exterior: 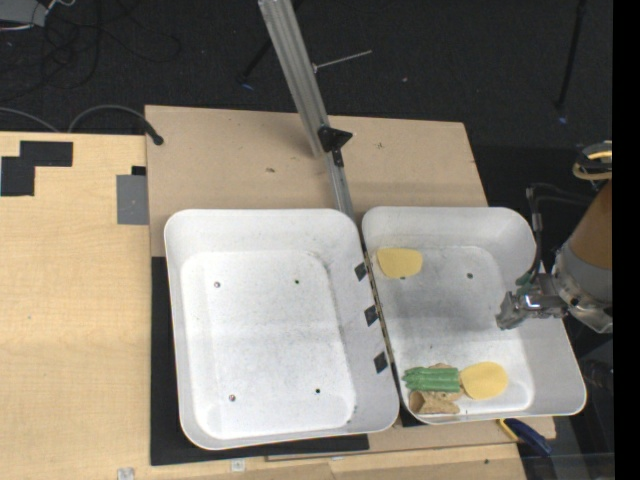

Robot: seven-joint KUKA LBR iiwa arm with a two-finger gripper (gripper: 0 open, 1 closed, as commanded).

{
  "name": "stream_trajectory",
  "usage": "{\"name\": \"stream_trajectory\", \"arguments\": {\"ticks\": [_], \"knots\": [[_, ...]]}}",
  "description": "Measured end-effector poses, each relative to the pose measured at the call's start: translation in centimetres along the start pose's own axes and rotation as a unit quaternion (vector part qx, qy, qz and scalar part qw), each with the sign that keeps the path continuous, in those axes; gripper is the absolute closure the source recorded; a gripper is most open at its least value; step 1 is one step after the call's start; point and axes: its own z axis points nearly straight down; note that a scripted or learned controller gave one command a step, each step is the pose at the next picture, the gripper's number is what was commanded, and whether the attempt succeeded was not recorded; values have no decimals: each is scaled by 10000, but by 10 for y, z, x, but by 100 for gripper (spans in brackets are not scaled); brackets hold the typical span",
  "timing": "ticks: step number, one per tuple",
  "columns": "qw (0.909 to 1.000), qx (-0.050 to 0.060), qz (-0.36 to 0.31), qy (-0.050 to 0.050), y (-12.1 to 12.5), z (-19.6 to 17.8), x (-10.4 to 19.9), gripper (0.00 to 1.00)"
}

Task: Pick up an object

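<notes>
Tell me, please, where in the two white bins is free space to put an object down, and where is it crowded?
The shallow white left bin shows bare floor from wall to wall. In the shallow white right bin, the middle is bare, between the flat yellow piece and the gripper. Its near edge is crowded: a green ridged piece, a tan piece and a round yellow disc.

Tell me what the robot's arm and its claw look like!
The arm comes in from the right, with an orange-brown band and a grey ring below it. A thin dark cable loops down beside it. The gripper is small, shiny silver-grey metal, over the right bin.
</notes>
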Motion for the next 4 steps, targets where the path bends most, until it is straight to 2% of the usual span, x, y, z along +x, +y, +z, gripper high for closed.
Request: {"name": "stream_trajectory", "arguments": {"ticks": [1, 2, 4], "knots": [[10000, -9, -5, -1, 5, -51, 9, 100], [10000, 2, 2, 0, 5, -76, 9, 100], [10000, 16, -24, 17, 23, -92, 119, 100]]}}
